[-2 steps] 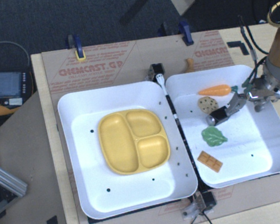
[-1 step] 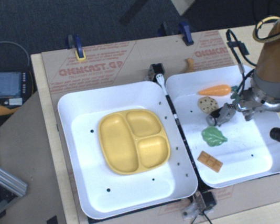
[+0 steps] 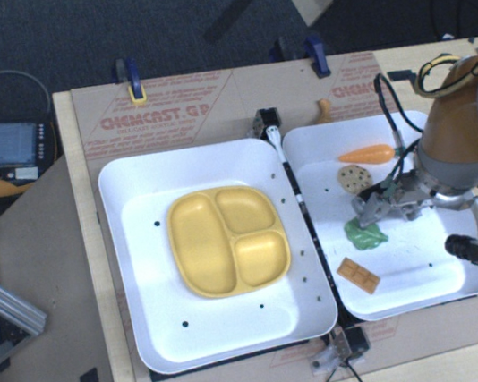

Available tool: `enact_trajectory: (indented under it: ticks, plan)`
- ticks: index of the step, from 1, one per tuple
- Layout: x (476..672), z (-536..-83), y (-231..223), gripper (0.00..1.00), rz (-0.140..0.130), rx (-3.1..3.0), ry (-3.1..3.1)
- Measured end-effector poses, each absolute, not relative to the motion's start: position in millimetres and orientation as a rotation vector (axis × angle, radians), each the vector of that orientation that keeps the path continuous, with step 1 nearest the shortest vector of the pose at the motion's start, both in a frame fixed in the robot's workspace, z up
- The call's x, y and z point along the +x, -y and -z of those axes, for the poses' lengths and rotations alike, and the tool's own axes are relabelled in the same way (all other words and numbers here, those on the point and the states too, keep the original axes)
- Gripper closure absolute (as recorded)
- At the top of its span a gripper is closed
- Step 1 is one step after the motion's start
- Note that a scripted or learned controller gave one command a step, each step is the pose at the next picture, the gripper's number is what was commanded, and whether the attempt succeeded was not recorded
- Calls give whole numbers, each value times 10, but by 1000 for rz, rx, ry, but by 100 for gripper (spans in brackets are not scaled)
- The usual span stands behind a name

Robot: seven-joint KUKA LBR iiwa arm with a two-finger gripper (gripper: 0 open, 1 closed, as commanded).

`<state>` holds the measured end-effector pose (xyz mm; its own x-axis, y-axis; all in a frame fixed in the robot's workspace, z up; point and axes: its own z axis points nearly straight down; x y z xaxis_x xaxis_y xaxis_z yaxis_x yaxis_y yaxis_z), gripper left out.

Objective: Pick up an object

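The right bin [image 3: 418, 287] holds several small things. An orange carrot [image 3: 366, 155] lies near its far side, with a round beige perforated biscuit [image 3: 354, 178] just in front of it. A green leafy piece [image 3: 365, 235] sits in the middle, and a brown cracker [image 3: 358, 274] lies near the front left. My gripper [image 3: 376, 206] reaches in from the right and hovers low over the bin, right at the upper edge of the green piece and just below the biscuit. Nothing is visibly held in it.
The left bin [image 3: 144, 274] carries a yellow divided plate [image 3: 227, 238] at its centre. A ridge [image 3: 303, 220] separates the two bins. The arm's grey body and orange band [image 3: 460, 126] cover the right bin's right side. A black pendant [image 3: 6, 143] lies off the bench at the left.
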<state>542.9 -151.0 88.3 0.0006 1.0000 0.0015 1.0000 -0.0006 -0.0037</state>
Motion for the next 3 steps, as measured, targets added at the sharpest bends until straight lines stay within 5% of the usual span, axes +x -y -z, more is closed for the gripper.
enact_trajectory:
  ticks: [1,3]
  plan:
    - [5440,-1013,1514,100,1,-2224,2222]
    - [5353,-1968,1480,100,4,-2224,2225]
